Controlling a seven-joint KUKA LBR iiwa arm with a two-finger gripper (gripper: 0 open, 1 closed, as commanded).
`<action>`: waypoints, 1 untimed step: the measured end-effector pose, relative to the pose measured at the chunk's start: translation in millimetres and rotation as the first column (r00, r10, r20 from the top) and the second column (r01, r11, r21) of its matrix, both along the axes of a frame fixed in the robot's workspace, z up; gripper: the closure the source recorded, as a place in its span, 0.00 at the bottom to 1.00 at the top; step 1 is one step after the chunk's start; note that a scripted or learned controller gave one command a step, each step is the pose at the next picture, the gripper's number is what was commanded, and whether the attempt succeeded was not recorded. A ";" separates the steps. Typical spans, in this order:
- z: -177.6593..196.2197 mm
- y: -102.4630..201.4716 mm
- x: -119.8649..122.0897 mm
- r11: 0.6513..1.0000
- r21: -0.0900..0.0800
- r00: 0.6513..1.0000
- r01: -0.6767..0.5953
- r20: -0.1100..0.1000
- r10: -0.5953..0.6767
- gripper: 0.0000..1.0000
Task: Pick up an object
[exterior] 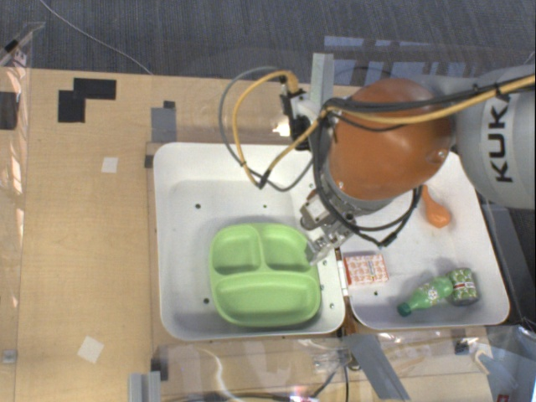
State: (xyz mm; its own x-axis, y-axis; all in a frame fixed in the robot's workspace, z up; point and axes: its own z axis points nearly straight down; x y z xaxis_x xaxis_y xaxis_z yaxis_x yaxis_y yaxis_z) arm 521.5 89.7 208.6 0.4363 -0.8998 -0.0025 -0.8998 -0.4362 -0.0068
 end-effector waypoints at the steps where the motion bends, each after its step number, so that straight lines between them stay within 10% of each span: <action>1: -23.5 15.6 -9.1 0.788 0.001 0.788 0.615 -0.004 -0.615 1.00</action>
State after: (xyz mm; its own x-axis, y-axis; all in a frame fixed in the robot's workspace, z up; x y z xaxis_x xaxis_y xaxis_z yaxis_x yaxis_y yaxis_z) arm 512.4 105.3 185.1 -0.2097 -0.9777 -0.0050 -0.9777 0.2097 -0.0041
